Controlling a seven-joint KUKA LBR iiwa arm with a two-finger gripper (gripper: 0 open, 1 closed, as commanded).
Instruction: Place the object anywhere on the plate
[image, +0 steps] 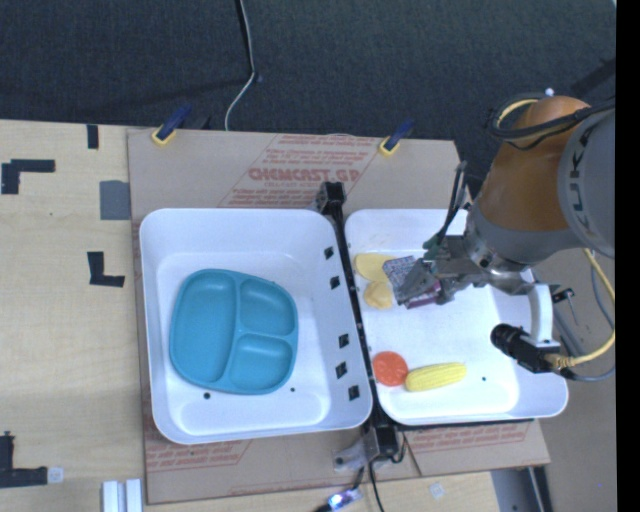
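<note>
Left bin (160, 240) holds plate (234, 330) (seemingly bare).

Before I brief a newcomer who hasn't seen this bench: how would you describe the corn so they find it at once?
Start at the right-hand bin, the one without the blue plate. Along its near edge lies the corn, a yellow cob on its side. It touches an orange-red round piece at its left end, and unlike the smooth pale yellow pieces farther back, it is long and bumpy.
</note>
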